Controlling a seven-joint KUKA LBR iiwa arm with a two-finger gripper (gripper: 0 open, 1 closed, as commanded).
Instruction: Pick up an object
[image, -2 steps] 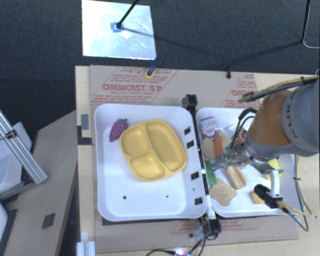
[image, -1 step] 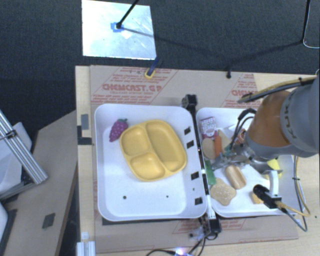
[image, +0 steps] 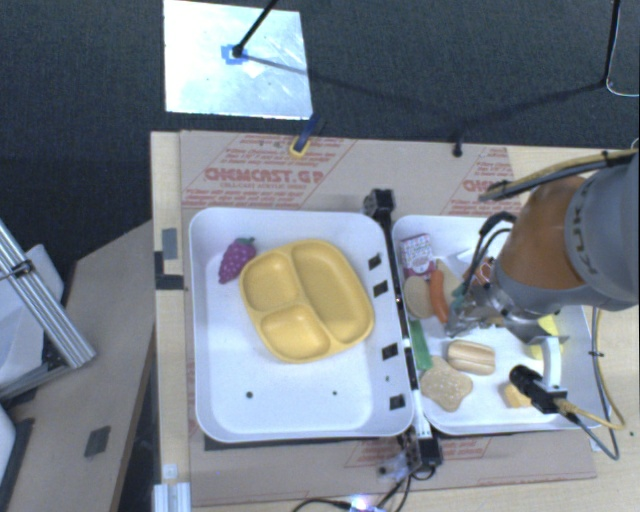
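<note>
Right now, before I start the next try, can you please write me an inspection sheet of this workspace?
surface: bench under brown printed paper, bearing the left bin and right bin side by side.
job's things: in the right bin, sausage, bun, cracker, small carton, green strip, yellow piece.
clutter: in the left bin, yellow divided plate, with purple grapes beside it.
grippers: gripper low in the right bin, close to the sausage; hold cannot be judged.
cables: black cables looped at the wrist.
surroundings: dark floor, shiny sheet, metal frame at left.
</note>
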